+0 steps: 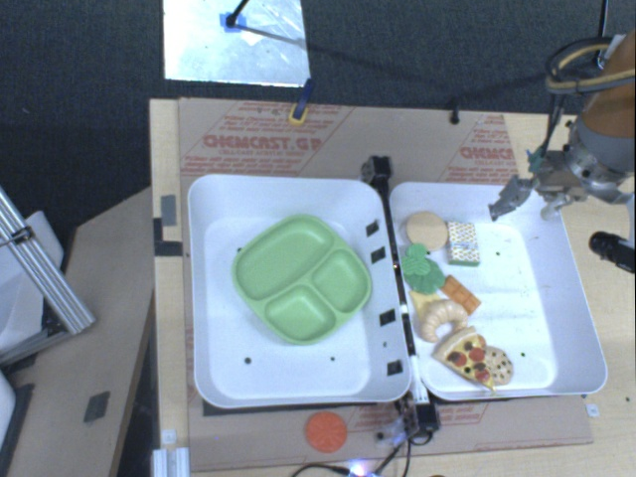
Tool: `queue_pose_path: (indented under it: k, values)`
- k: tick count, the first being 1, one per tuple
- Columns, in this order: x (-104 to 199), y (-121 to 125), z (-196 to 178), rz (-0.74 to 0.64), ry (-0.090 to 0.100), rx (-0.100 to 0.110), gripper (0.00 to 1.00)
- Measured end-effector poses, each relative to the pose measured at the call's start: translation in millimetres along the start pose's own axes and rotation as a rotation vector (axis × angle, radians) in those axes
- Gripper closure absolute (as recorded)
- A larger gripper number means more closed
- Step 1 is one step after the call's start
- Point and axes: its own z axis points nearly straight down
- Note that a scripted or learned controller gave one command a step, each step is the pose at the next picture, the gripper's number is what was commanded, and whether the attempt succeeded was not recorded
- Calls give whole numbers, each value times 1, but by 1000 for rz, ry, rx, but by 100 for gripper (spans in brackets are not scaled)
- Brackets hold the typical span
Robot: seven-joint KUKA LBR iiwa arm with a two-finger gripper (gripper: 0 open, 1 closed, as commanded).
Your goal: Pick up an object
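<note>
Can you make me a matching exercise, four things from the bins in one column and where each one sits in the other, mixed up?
Things:
1. green divided plate
2. pizza slice
3. round tan bun
4. gripper

Places:
A. nearest corner of the right bin
B. above the right bin's far edge
C. middle of the left bin
D. far left part of the right bin

Pairs: 1-C, 2-A, 3-D, 4-B

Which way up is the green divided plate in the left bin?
Right side up. The green divided plate lies flat on the left bin floor with its three compartments facing the camera, nothing in them.
</note>
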Motion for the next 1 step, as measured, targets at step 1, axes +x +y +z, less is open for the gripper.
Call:
queue_pose_path:
  k: [1]
  values:
    - [1,3,-8,-3,-2,-12,0]
